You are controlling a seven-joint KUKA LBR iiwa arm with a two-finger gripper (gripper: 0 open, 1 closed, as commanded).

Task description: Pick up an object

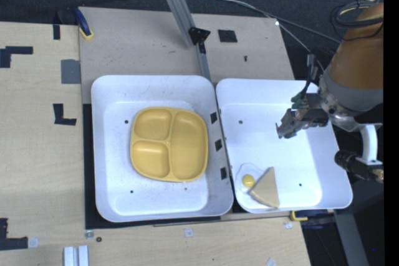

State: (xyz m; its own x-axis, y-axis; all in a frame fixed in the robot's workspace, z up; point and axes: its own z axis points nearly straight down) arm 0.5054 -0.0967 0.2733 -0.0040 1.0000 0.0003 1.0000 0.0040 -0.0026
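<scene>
A tan wedge and small yellow ball lie at the right bin's near edge. The gripper hovers above that bin's middle; its state cannot be told. A yellow sectioned plastic plate fills the left bin.

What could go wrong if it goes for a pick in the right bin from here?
The wedge and small yellow ball sit touching, tight against the right bin's near wall, so the gripper may strike the wall or nudge one while grasping the other. The gripper also hangs well back from them, so a straight descent would probably close on nothing.
</scene>
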